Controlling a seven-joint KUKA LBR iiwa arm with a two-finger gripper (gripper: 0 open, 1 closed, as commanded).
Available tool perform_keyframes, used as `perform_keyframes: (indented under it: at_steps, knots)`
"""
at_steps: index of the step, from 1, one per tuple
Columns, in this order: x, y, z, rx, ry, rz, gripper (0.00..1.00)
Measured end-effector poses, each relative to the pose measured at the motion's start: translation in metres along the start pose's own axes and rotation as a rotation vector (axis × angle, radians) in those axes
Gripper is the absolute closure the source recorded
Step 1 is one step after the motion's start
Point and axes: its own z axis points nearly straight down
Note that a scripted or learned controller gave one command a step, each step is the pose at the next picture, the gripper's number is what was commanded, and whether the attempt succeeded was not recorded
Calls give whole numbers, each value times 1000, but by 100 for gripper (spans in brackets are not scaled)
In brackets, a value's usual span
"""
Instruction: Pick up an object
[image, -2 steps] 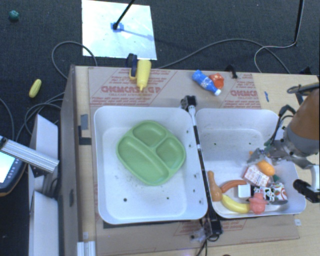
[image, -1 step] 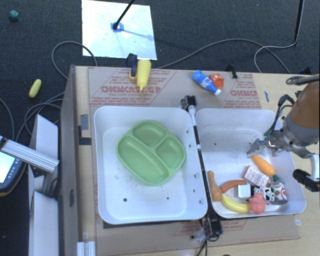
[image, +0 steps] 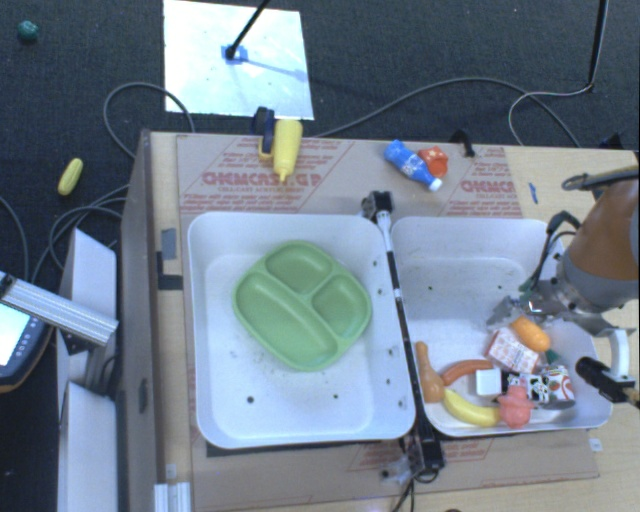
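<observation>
Where the arm (image: 608, 245) leaves frame, its gripper (image: 522, 308) blurs above the orange toy (image: 531, 334), grip unreadable.

Tray (image: 302, 304) in left bin (image: 205, 300); toys (image: 500, 375) in right bin (image: 450, 255), near corner.

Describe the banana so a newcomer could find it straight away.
Look in the right white plastic bin, at the toy pile along its near edge. The small yellow toy banana lies at the pile's near left, below the orange curved piece; it is the pile's only yellow item.
</observation>
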Motion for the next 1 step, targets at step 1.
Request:
perform_keyframes:
  at_steps: [1]
  knots:
    - [0, 1, -11, -3, -1, -2, 100]
